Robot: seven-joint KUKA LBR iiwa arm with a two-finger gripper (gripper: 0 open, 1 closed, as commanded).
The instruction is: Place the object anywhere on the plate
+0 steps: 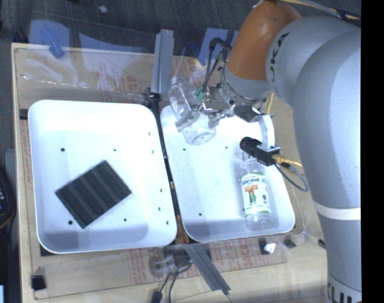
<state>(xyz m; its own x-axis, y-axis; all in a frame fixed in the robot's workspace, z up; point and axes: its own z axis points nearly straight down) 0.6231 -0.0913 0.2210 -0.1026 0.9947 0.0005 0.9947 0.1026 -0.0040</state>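
Observation:
A dark grey ribbed plate [94,193] lies flat at a slant in the left bin [46,122]. My gripper [203,113] hangs over the far left corner of the right bin [204,226], under the orange band of the wrist. A clear plastic cup [197,131] sits right at the gripper, tilted, with its rim towards the bin floor; whether it is held I cannot tell. A clear plastic bottle [256,197] with a white and orange label lies near the right bin's front right corner.
The dark divider [166,169] between the two bins runs between the cup and the plate. The large grey arm [330,137] covers the right side of the bench. Several small dark holes dot the left bin's floor around the plate.

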